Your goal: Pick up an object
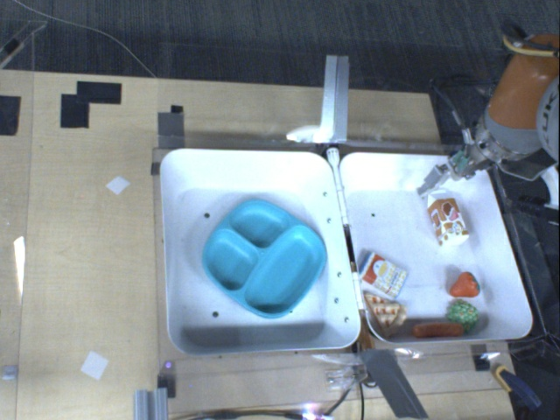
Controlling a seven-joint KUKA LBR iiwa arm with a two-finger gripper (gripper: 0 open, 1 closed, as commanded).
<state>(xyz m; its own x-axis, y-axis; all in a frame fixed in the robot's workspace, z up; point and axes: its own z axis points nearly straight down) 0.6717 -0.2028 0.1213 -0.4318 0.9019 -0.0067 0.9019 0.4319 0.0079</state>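
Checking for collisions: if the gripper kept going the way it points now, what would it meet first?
Probably the bare floor of the right bin; the gripper points down-left, though depth is unclear.

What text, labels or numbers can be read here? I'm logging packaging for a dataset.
No text is readable.
White and orange carton: printed pictures, any lettering too blurred.
Red and white packet: printed front, too small to read.
Blue divided tray: no markings visible.
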